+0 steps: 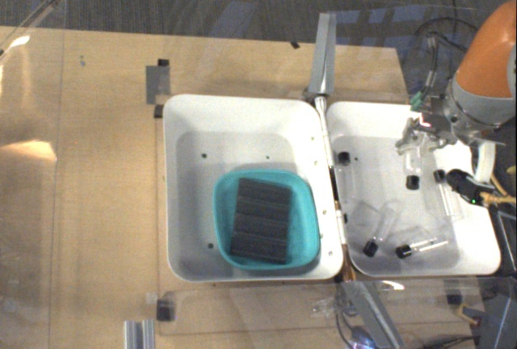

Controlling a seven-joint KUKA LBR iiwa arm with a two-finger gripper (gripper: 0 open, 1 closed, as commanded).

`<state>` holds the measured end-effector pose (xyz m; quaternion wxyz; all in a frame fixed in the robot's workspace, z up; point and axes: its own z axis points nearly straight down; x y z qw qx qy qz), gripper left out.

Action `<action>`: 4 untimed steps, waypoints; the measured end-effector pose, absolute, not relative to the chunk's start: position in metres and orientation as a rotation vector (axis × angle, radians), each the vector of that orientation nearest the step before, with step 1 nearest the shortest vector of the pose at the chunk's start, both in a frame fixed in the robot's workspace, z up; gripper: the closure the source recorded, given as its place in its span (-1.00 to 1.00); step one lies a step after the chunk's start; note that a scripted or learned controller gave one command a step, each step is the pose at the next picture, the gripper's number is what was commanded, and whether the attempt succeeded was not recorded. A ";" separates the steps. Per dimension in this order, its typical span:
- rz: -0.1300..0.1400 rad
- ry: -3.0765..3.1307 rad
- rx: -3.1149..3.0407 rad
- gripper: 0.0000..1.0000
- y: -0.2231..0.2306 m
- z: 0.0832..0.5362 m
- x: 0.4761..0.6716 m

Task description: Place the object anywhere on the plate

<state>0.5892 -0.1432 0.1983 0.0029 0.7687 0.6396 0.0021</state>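
Gripper (414, 147) state we cannot tell; we centre over one clear tube (380, 230) before moving to the plate (305, 202).

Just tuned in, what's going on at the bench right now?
The arm is reaching in over the right bin, its gripper hanging above a few small clear tubes with dark caps lying on that bin's floor. In the left bin sits a teal plate with a dark ridged block already on it. I can't see anything held in the gripper, so no tube looks picked up yet.
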 end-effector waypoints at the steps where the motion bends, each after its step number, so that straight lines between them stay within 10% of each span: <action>1: 0.005 2.055 2.374 1.00 -0.037 0.184 0.568; 2: 0.010 2.214 2.224 1.00 0.048 0.241 0.550; 3: 0.010 2.213 2.225 -1.00 0.047 0.241 0.550; 4: 0.013 2.316 2.108 -1.00 -0.005 0.382 0.550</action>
